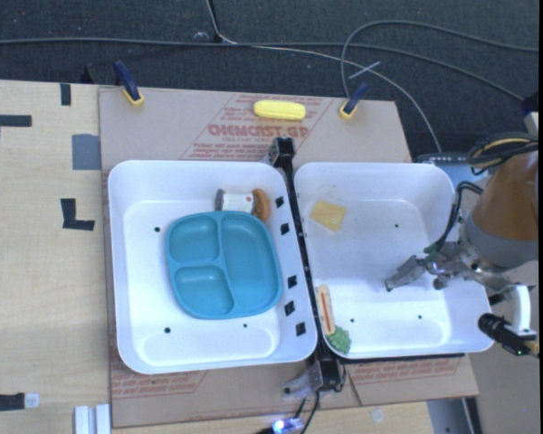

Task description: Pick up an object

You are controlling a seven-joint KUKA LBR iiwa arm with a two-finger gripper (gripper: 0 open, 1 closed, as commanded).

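- Camera view looks down on a pale wood-grain worktop with a brown cardboard sheet printed in red lettering, held at its far edge by two blue-and-yellow clamps
- Two shallow, glossy white plastic bins with rounded corners sit side by side on the cardboard, joined by a black strip down the middle
- Left white bin holds a smooth turquoise plastic plate with three compartments and rounded edges; just beyond its far rim lie a small white-and-grey block and a brown oval piece, touching or nearly so
- Right white bin holds a flat, pale yellow square chip near its far left corner, and a slim orange carrot-shaped toy with a bumpy green top lying along the left wall near the front
- A smooth yellow banana-shaped object rests on the cardboard, outside the bins
- Grey metal end effector hangs over the bare floor of the right bin, well apart from chip and carrot; whether its fingers are spread or pressed together cannot be told, and nothing is seen between them
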